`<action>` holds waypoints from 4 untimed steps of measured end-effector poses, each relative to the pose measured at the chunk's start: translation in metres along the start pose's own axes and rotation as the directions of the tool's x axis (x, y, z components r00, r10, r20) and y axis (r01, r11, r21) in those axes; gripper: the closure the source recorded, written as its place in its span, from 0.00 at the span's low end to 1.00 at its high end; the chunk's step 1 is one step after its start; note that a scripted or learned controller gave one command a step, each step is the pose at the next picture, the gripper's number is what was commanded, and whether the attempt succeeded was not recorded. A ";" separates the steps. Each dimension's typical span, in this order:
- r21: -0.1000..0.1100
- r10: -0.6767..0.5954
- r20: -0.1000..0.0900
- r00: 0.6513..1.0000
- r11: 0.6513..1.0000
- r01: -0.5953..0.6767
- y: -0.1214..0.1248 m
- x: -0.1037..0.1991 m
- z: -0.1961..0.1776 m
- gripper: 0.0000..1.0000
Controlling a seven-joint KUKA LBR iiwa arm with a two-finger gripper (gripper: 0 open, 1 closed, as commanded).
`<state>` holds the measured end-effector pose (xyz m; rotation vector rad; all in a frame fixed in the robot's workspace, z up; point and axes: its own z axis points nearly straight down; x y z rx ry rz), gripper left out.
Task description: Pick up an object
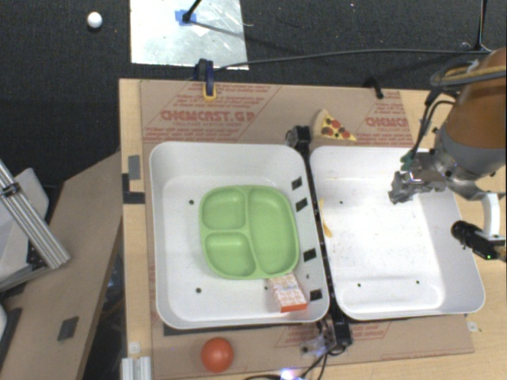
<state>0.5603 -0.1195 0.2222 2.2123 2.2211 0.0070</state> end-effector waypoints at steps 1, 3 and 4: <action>0.004 -0.007 -0.004 1.000 1.000 0.007 0.017 0.061 -0.002 1.00; 0.005 -0.006 -0.004 1.000 1.000 0.006 0.033 0.167 0.008 1.00; 0.005 -0.006 -0.005 1.000 1.000 0.006 0.036 0.222 -0.008 1.00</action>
